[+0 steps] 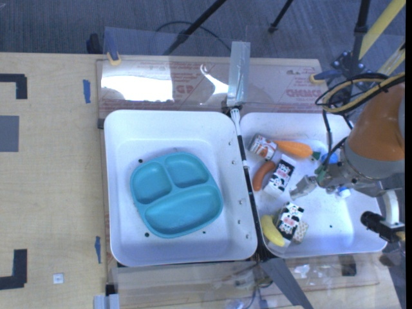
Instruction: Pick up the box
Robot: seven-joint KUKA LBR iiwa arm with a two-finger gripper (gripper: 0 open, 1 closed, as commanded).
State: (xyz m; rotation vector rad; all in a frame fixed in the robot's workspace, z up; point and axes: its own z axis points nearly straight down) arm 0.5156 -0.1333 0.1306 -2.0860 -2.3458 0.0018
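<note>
Two black-and-white patterned boxes lie in the right bin [335, 234]. One box [281, 174] sits near the bin's left wall, beside an orange sausage [260, 175]. The other box [291, 222] lies near the front, leaning against a yellow banana [273, 232]. My gripper [317, 181] hangs low over the middle of the right bin, just right of the upper box and above the lower one. Nothing visible is held in it.
A small can [262, 145] and a carrot [293, 149] lie at the back of the right bin. The left bin [119, 172] holds a teal divided plate [176, 193]. The arm with its orange band [381, 131] covers the right bin's far right side.
</note>
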